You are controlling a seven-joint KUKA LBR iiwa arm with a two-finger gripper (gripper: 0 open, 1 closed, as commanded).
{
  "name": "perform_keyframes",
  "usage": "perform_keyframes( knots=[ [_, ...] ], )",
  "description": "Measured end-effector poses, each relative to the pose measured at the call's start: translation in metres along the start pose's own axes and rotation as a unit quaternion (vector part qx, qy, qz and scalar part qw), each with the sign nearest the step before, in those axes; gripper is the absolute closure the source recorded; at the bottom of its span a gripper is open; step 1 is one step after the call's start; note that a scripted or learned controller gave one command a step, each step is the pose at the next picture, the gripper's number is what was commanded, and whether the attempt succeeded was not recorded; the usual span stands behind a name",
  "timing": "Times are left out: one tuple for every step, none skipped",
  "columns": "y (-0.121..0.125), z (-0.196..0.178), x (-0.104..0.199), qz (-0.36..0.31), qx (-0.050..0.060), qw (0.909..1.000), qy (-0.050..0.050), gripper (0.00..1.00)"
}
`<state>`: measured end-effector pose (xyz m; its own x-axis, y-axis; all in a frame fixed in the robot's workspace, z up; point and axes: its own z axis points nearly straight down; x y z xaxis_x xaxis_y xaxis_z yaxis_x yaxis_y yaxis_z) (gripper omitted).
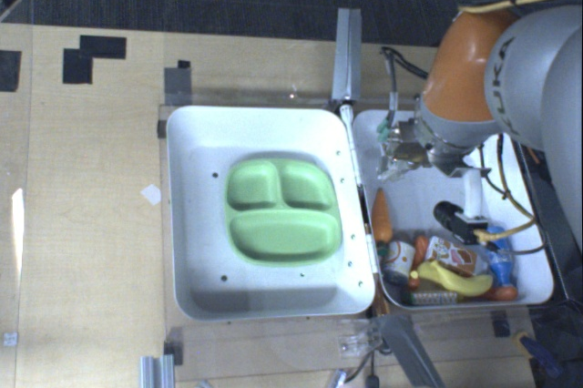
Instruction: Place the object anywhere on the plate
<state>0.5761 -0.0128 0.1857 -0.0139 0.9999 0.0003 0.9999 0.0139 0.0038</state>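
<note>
A green plate with three compartments lies in the middle of the left bin, and nothing rests on it. My gripper hangs over the upper left part of the right bin, close to the wall between the two bins. Just below it an orange carrot lies along that bin's left wall. I see nothing between the gripper and the bin floor under it.
Along the front of the right bin lie a yellow banana, a small can, a printed snack packet and a blue item. The grey arm with its orange band covers the bin's back right.
</note>
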Motion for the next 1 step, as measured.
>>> perform_keyframes(
  knots=[
    [-0.0884, 0.0002, -0.0081, -0.213, -0.001, 0.9771, 0.0, 1.0]
  ],
)
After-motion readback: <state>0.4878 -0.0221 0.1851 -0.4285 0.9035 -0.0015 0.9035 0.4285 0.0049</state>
